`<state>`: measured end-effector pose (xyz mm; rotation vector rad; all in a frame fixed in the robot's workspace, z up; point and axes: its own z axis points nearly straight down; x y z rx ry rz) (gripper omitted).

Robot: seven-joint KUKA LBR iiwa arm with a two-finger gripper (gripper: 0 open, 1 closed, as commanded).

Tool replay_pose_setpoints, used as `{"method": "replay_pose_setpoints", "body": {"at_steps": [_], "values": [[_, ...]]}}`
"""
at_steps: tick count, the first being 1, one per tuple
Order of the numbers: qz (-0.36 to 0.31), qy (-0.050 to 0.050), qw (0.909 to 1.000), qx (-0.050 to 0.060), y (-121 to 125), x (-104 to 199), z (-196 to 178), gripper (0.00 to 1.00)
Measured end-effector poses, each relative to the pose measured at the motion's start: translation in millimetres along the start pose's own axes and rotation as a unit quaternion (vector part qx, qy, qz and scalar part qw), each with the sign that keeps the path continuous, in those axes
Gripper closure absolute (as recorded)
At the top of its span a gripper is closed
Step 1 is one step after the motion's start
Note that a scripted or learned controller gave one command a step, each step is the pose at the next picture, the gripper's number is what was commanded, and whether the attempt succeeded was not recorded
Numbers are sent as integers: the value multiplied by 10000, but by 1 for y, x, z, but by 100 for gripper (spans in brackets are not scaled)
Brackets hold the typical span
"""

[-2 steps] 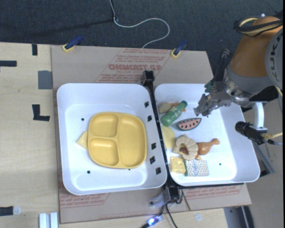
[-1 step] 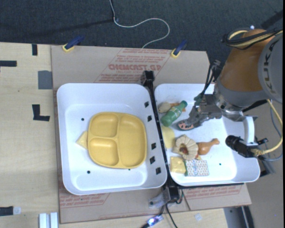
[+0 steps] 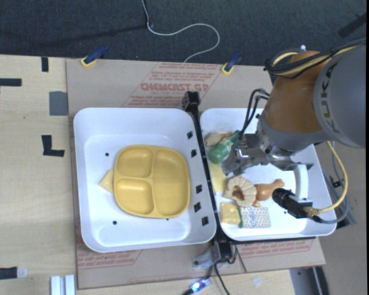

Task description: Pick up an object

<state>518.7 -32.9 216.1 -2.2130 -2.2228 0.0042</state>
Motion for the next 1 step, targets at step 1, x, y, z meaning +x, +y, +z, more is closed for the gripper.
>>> {"method": "replay_pose_setpoints", "body": {"at_steps": [1], "values": [[-1,-3,10000,-18,-8,27,-17,100]]}}
